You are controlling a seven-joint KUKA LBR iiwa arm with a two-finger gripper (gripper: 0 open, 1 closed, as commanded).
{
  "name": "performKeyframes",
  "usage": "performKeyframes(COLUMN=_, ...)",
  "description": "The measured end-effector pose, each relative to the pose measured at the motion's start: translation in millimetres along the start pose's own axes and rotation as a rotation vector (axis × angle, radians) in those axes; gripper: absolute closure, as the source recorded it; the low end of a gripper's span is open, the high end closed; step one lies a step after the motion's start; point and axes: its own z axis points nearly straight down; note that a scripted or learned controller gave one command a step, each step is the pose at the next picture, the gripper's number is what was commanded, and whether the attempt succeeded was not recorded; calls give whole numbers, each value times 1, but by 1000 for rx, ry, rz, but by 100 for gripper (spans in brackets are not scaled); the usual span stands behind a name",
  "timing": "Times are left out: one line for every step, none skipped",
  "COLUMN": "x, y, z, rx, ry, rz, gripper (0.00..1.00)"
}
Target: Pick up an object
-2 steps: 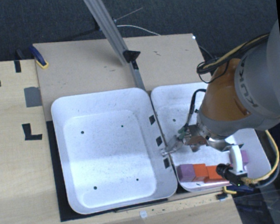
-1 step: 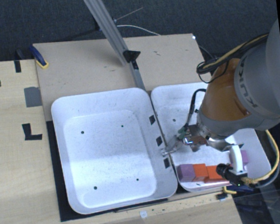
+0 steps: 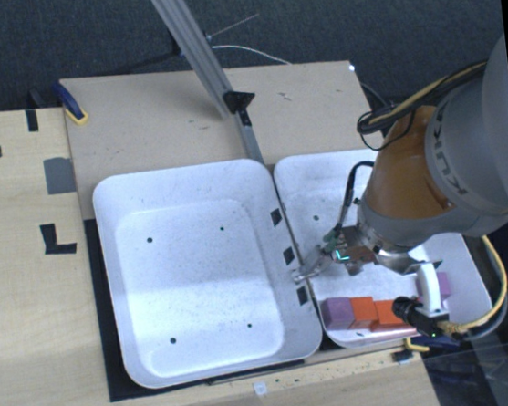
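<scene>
Camera view: the likeliest things to pick are a purple block (image 3: 339, 310) and an orange block (image 3: 375, 311). They lie touching, side by side, against the near wall of the right bin (image 3: 312, 190), the purple one closer to the divider between the bins. Both rest on the bin floor, so neither has been lifted. A small pink piece (image 3: 444, 284) shows further right in the same bin. It is too hidden by the robot's own hardware to identify.

The pincer (image 3: 334, 259) sits low over the middle of the right bin, near the divider and just beyond the purple block. It is close to that block but not on it. Nothing can be seen clamped in it. Whether the pincer is apart or together I cannot tell, because the wrist blocks the view.

The arm (image 3: 416, 177) reaches in from the right and covers much of that bin. The left bin (image 3: 196, 251) shows bare white floor, and both bins stand on the tan counter (image 3: 134, 120).

My judgement is that the task is at the approach stage, with the reach into the bin made and no grasp confirmed. What appears left is to bring the pincer over a block, close on it and raise it clear.
</scene>
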Motion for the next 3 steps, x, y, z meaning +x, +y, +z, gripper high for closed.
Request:
performKeyframes(x=-1, y=7, z=4, rx=11, ry=7, rz=-1, gripper=0)
performKeyframes(x=-1, y=8, z=6, rx=12, ry=7, rz=-3, gripper=0)
performKeyframes(x=-2, y=8, z=5, rx=11, ry=5, rz=-2, gripper=0)
